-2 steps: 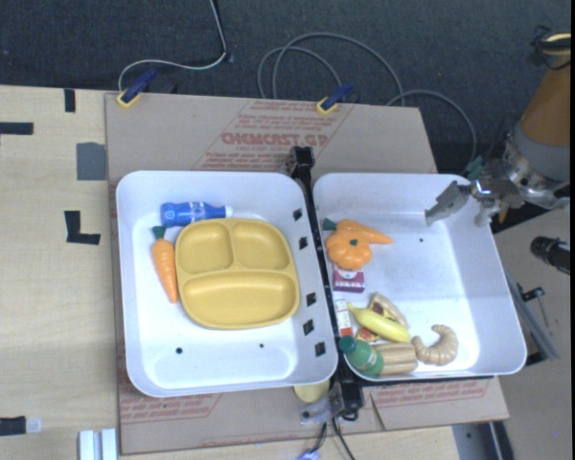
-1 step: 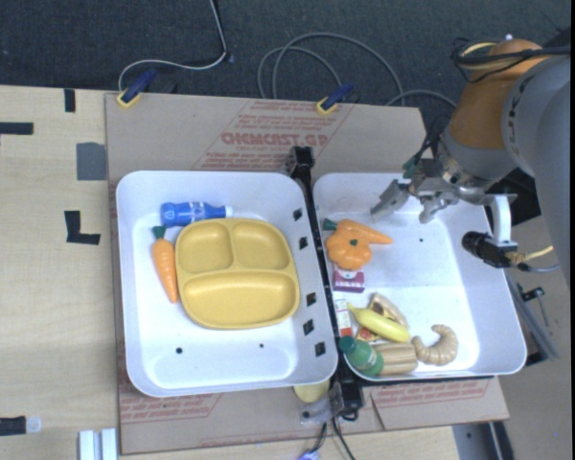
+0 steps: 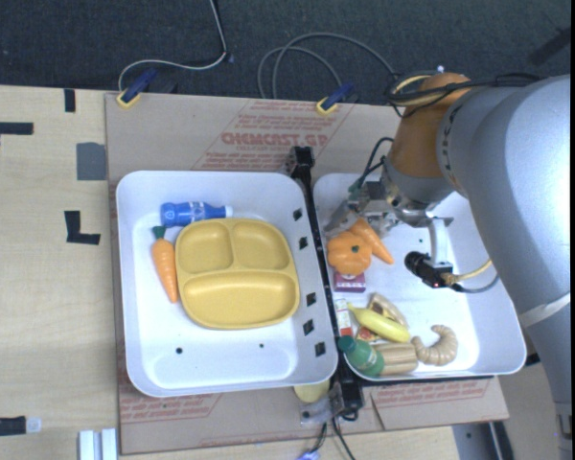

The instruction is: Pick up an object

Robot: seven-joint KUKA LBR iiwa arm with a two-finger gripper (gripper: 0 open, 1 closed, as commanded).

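An orange [image 3: 348, 254] sits at the right bin's [image 3: 494, 338] left wall, just under the gripper [image 3: 372, 220]; whether the jaws are apart or clamped cannot be told. A clean pick needs a straight descent centred on the round fruit. The arm [image 3: 503, 175] hides the bin's upper right; a carrot-like piece [image 3: 374, 239] overlaps the orange.
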